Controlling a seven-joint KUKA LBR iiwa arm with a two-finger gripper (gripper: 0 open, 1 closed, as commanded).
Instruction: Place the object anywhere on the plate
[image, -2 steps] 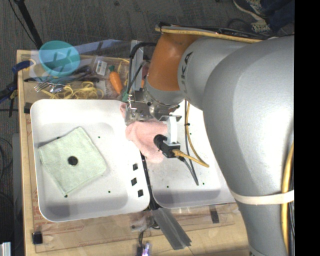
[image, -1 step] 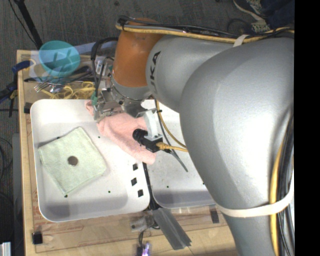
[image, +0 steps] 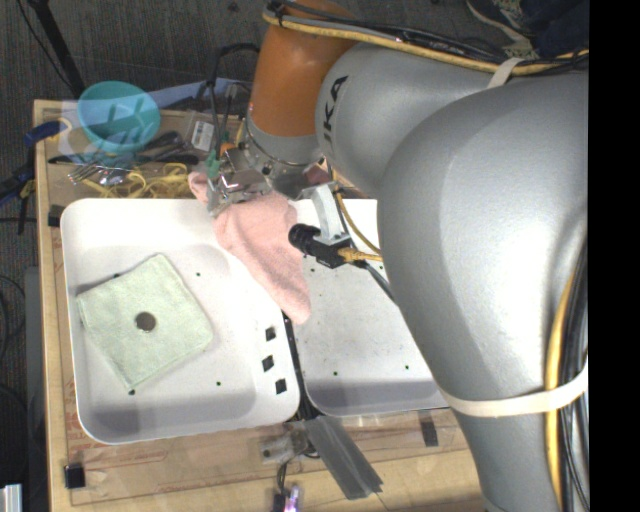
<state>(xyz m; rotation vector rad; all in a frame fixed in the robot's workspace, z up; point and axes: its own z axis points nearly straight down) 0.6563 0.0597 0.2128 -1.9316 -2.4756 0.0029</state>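
We see a pink cloth (image: 268, 248) hanging from the gripper (image: 228, 187) above the place where the two white bins meet. The cloth is soft and looks like terry towel, pale pink, bunched at the top where the gripper meets it and falling in a loose fold down and to the right, with its lower tip over the seam between the bins. The metal fingers seem to pinch the upper edge of the cloth, so we read the tool as closed on it, though the exact fingertips are partly hidden by the fabric.

In the left bin (image: 90, 225) lies a light green square cloth (image: 145, 320), flat and a little rotated, with a small dark round spot near its middle. The right bin (image: 360, 385) is largely covered by the grey arm (image: 470, 240), whose orange band (image: 285, 80) sits just above the wrist.

Behind the left bin, on the wooden bench (image: 55, 290), stands a turquoise bowl (image: 119, 114) beside some yellow cord and cables (image: 150, 180).
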